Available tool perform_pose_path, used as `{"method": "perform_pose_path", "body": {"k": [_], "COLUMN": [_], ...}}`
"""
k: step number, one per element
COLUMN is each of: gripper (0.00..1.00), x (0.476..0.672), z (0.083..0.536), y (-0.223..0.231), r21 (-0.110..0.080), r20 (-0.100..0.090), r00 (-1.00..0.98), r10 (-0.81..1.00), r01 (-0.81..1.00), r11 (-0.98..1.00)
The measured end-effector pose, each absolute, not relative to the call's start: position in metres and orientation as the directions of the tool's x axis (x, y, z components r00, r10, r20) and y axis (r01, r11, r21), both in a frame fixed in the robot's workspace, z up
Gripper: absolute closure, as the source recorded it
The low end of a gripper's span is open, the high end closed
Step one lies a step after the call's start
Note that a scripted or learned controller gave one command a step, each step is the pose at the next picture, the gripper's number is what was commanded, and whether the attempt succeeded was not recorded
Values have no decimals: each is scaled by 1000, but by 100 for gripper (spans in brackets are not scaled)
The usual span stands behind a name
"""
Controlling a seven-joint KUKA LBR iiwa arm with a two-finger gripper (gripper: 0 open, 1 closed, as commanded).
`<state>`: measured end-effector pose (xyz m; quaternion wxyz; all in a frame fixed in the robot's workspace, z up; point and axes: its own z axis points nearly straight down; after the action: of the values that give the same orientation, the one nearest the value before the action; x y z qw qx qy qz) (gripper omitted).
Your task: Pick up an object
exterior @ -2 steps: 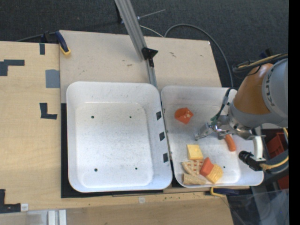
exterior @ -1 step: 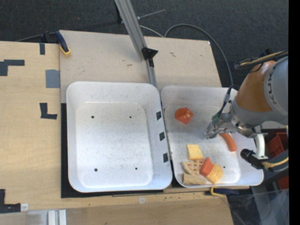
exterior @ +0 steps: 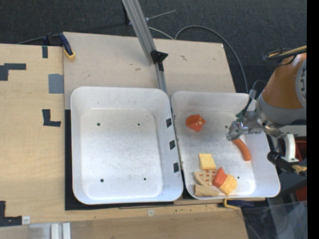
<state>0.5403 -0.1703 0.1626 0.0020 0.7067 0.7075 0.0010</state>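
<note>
Gripper (exterior: 238, 132), at about three o'clock in the right bin (exterior: 209, 101), hangs low over the upper end of an orange carrot-like stick (exterior: 242, 149); whether it is open or closed, and whether it has any hold on the stick, I cannot tell from this slant.

As for progress, the pick looks unfinished. The stick appears to lie on the bin floor, running from the gripper toward five o'clock, and nothing is seen raised. What remains, by my judgement, is to secure a thing and bring it up off the floor.

Other candidates sit in the same bin: a red block (exterior: 195, 122) near its middle, toward nine o'clock of the gripper, and at six o'clock a cluster of a yellow cube (exterior: 207, 161), a waffle piece (exterior: 204, 178) and an orange-and-yellow wedge (exterior: 224, 180), the last two touching.

Beside it, the left bin (exterior: 79, 133) has a speckled white floor. Both bins rest on a pale wooden bench (exterior: 30, 148) with grey tape marks; a metal rail (exterior: 139, 21) slants in from twelve o'clock, above dark carpet (exterior: 224, 9).
</note>
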Motion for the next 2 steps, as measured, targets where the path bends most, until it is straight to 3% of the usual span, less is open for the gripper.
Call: {"method": "perform_pose_path", "body": {"k": [2], "gripper": [100], "x": [545], "z": [270], "y": [-169], "r21": [4], "r20": [-1], "r00": [-2], "r10": [1000], "r01": [1000], "r11": [2]}}
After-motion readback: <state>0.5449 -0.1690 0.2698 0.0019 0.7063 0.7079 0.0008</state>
